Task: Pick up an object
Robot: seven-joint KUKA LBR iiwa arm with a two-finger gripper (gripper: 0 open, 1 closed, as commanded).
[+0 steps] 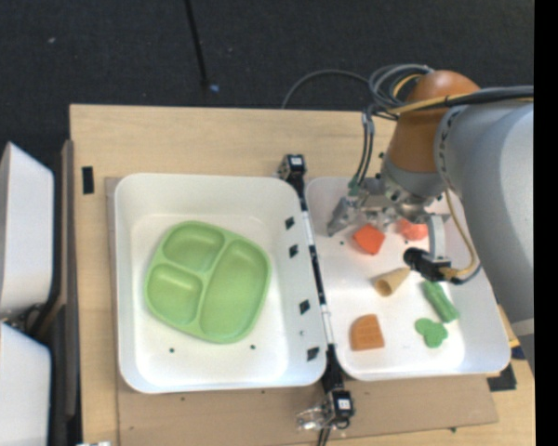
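Low in the right bin (474,356) lie a brown block (366,332) and green pieces (436,314); higher up, the tool (377,219) hangs over an orange object (369,241), its state unclear.

Arm (488,137): broad, smooth light-grey casing, rounded. Orange band (418,128) above the wrist, glossy, dome-shaped. Grey and black cables (391,77) loop past the band; 1 thin cable runs down its left side. Wrist hardware (386,203) below: dark metal brackets, silvery fittings. Black connector with cable (428,263) at lower right.
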